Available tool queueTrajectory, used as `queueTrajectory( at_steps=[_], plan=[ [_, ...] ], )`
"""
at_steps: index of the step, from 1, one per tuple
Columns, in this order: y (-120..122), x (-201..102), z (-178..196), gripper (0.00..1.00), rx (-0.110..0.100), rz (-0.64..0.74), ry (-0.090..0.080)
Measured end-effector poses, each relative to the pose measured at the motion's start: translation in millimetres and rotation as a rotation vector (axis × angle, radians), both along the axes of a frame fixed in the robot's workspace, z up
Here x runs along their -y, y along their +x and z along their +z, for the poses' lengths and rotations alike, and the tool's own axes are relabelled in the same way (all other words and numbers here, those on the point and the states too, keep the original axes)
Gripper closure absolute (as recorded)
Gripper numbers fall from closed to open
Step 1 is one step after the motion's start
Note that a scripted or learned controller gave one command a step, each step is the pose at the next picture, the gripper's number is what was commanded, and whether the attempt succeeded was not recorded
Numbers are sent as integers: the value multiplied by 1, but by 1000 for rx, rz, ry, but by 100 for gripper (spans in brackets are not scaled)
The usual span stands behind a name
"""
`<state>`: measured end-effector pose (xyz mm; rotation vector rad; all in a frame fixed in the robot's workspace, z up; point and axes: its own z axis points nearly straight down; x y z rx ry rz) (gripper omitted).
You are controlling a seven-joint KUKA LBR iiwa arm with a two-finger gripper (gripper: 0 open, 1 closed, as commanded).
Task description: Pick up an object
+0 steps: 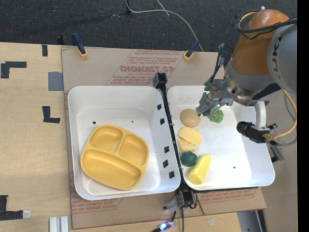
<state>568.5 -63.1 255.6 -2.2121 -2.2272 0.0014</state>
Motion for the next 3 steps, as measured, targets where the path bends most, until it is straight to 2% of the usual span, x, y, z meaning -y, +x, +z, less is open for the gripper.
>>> queueTrajectory(
  at_steps=[1, 2, 3],
  plan=[
    [9, -48, 0, 100, 1, -1, 0],
    [25, -108, -15, 100, 0, 0, -1],
    [40, -151, -31, 100, 0, -1, -1]
  ],
)
